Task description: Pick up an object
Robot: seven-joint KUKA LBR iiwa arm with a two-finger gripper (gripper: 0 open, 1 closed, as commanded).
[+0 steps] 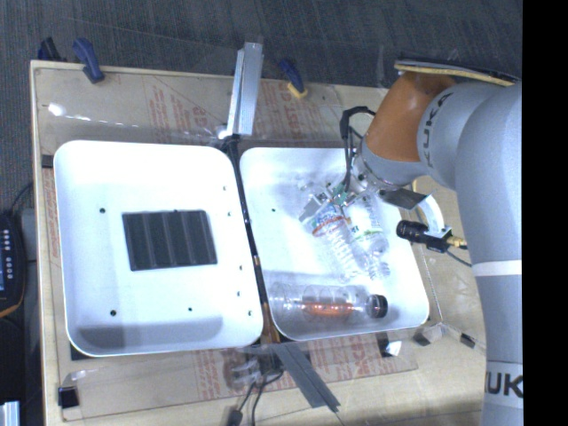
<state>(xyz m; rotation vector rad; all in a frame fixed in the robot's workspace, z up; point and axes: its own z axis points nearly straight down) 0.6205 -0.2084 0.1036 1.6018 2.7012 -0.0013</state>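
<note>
Gripper (335,195) sits low in right bin (266,238), over clear plastic bottle (351,238); finger state cannot tell. Second clear bottle (324,304) lies along that bin's front edge. Left bin (80,238) carries dark grille (169,240).

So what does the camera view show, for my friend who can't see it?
A grey robot arm reaches from the right, its gripper low over clear plastic bottles in the right white bin. The left white bin has a dark ribbed panel.
</note>
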